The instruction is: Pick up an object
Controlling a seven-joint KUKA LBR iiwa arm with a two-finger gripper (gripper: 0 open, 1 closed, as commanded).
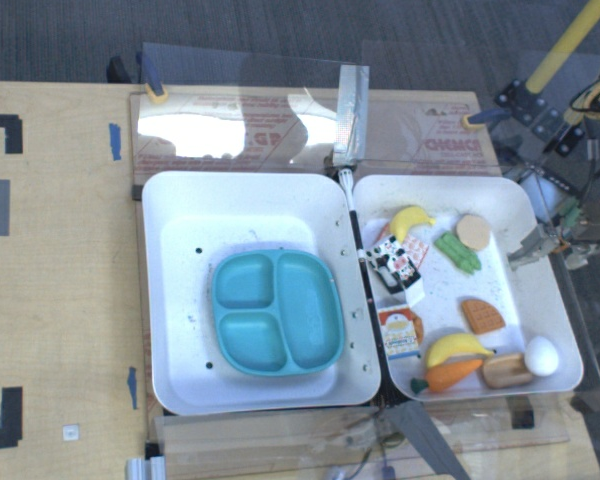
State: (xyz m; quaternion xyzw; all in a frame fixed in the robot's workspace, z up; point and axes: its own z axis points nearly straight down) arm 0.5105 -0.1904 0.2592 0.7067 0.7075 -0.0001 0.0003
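At the near edge of the wooden bench (50,268) you have bare plywood strips, and just behind them the front rim of the right bin (565,318).

The gripper (540,246) sits at the bin's 3 o'clock rim, a grey metal shape among cables. You cannot tell whether it is open or closed, and nothing shows in its grasp.

Working outward, the objects to pick all lie in that bin:
- At 1 o'clock, a flat tan disc (473,232), with a knobbly green piece (458,251) just beside it.
- At 11 o'clock, a curved yellow banana (410,221) touching a black-and-white cow-patterned item (398,261).
- Near centre, a toast-brown slice (482,315).
- At 7 o'clock, a small printed carton (400,331).
- Along 6 to 5 o'clock, a second banana (458,347) against an orange carrot (450,374), a brown roll (507,371) and a smooth white egg (542,356).

At 9 o'clock of all this, the left bin (165,268) holds a glossy teal three-compartment plate (277,311).

Beyond the bench, the dark ribbed floor (280,8) runs across 12 o'clock, with a yellow pole (580,28) at 2 o'clock.
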